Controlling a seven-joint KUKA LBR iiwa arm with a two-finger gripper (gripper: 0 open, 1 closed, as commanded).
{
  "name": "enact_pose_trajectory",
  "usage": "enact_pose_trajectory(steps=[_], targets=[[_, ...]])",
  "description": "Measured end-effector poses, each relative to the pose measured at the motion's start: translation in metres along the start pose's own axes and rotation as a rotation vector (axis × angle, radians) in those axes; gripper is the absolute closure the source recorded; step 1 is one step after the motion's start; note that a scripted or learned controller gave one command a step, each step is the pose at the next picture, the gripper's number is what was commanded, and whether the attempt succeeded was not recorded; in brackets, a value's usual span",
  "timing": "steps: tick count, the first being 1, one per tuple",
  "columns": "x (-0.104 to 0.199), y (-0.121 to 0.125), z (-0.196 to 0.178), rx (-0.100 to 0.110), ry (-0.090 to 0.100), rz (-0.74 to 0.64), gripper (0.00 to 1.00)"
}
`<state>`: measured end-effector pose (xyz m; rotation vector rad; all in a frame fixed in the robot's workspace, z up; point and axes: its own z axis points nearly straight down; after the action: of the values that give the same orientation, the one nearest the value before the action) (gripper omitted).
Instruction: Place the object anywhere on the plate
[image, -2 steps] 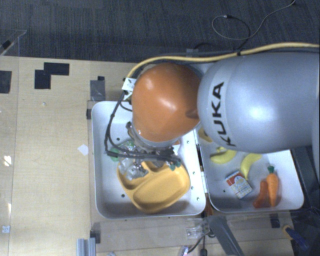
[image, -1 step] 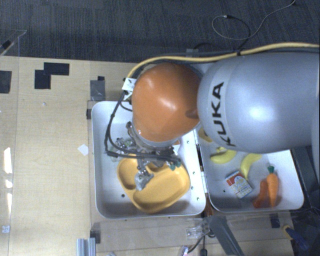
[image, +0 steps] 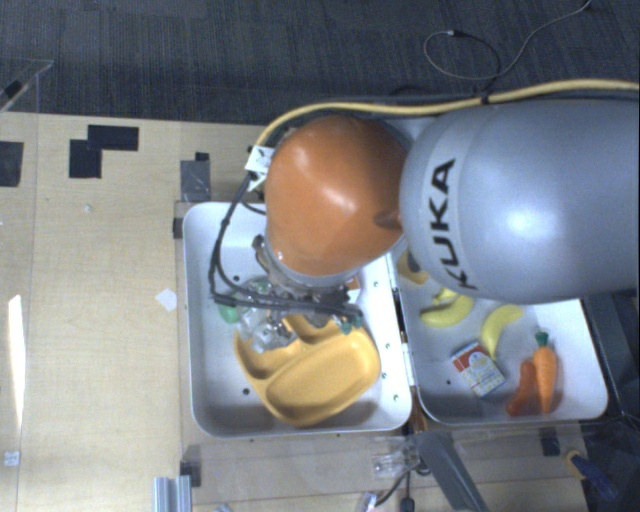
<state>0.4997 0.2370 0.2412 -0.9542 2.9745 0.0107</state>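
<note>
Tool: my tool (image: 268, 325) hung low in the left bin (image: 200, 300), just above the yellow plate's (image: 320, 385) near-left rim; whether it was open or closed, and whether it had hold of anything, I could not tell, as my own wrist covered it.
Arm: my orange band (image: 325, 195) and grey link (image: 520, 190) reached in from the right and hid much of both bins.
Plate: it lay tilted in the lower middle of the left bin, a second yellow dish (image: 255, 358) tucked under its left side.
Task object: I could not tell which it was; something green (image: 230, 312) showed just left of my tool.
Right bin (image: 590, 400): two bananas (image: 447, 312) (image: 500, 328), a small carton (image: 478, 368) and a carrot (image: 540, 375) lay near together.
Surface: the pale wooden surface (image: 90, 330) carried both bins.
</note>
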Motion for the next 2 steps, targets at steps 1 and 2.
enact_pose_trajectory(steps=[1,2], targets=[[0.000,0.000,0.000,0.000,0.000,0.000,0.00],[-0.003,0.000,-0.012,-0.001,-0.009,0.005,1.00]])
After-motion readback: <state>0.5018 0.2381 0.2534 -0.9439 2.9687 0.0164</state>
